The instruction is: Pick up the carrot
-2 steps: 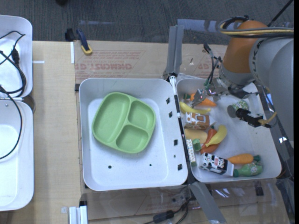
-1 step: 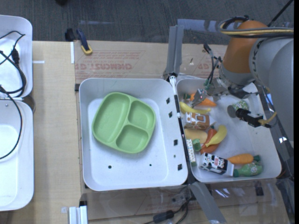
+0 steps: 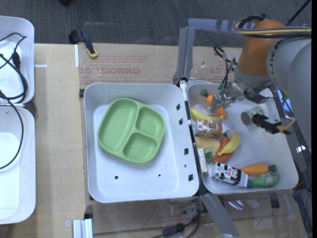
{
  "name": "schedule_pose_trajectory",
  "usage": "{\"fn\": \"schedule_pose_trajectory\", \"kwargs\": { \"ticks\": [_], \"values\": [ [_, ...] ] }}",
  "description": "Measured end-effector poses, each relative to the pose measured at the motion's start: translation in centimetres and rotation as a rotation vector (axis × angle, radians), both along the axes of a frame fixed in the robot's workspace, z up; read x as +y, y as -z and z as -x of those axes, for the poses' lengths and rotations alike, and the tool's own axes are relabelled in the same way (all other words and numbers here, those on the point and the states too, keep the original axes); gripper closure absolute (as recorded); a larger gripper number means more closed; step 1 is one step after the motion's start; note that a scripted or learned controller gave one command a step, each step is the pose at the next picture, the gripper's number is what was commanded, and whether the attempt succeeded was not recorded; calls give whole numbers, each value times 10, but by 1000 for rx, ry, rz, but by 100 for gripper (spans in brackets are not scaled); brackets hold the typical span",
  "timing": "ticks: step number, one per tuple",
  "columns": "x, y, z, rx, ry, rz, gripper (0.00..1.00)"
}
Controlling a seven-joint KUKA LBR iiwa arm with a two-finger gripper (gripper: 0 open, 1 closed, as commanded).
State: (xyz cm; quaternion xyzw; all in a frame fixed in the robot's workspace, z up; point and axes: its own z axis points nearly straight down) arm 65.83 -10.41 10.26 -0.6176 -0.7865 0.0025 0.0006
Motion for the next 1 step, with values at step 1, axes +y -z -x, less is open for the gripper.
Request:
{"fn": "schedule_pose_trajectory", "kwargs": {
  "ticks": [1],
  "values": [
    [49, -90, -1, -5, -8, -2, 100]
  ]
}}
